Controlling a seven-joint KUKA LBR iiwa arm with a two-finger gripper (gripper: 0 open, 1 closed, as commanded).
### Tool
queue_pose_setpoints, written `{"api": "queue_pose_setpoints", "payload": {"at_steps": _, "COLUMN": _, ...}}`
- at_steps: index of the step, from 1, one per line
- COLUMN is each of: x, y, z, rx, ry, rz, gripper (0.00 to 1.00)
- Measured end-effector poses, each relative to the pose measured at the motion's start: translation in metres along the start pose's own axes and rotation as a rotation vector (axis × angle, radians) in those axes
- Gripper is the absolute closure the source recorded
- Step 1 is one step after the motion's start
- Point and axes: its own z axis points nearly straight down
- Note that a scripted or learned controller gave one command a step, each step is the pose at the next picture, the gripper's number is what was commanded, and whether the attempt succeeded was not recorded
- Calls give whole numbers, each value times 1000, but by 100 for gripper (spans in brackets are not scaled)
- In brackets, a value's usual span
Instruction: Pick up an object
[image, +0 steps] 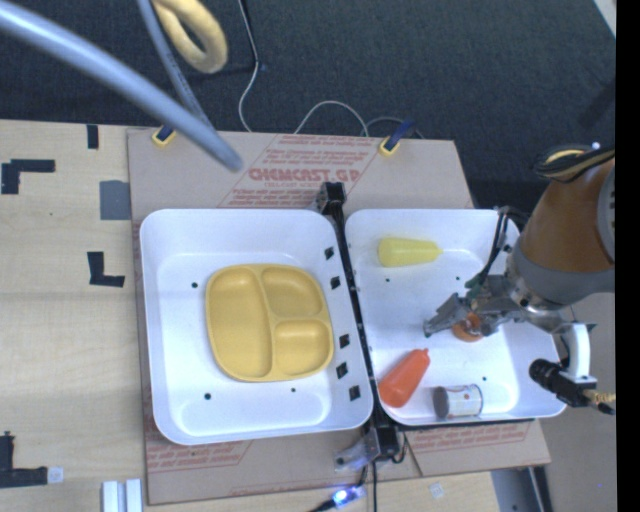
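Our end effector (468, 322) sits low in the right bin (500, 400) over a small orange object (467, 329); we cannot tell its grip. Beyond it lies a yellow piece (407, 251); nearer, an orange carrot (404, 378).

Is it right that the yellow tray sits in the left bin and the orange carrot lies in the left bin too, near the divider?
Not quite. The tray is in the left bin, but the carrot lies in the right bin, near the divider, as the camera view shows.
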Motion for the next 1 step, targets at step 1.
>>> {"api": "queue_pose_setpoints", "payload": {"at_steps": 1, "x": 0, "y": 3, "z": -6, "rx": -13, "ry": -2, "rz": -4, "gripper": 0}}
